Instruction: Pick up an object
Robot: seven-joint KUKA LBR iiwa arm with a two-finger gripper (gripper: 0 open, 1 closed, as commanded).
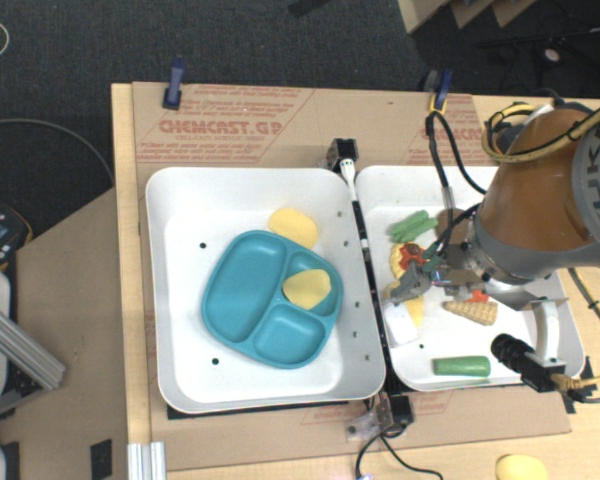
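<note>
Reaching in from the right, I'm hanging my grey arm with its orange band point(535, 183) over the right-hand shallow white bin point(570, 343). My tool point(420, 278) is sitting low by that bin's left side, right among a small cluster of things, and I cannot tell how it is set from this angle.

Around the tool I'm seeing a green leafy plastic piece point(412, 226) just above it, a small red and yellow toy piece point(405, 258) touching or just beside it, and a pale yellow wedge point(414, 311) just below. A tan waffle-patterned cone point(473, 311) is lying to the right of that, near the arm's base. A flat green oblong block point(461, 366) is resting well apart, near the bin's front edge.

Over in the left-hand white bin point(175, 268) a teal plastic divided plate point(245, 303) is lying at a tilt, with a round yellow piece point(307, 287) sitting in its right compartment. A second pale yellow rounded piece point(294, 227) is lying just beyond the plate's upper edge. Both bins are resting on the brown cardboard-covered worktop point(230, 123).
</note>
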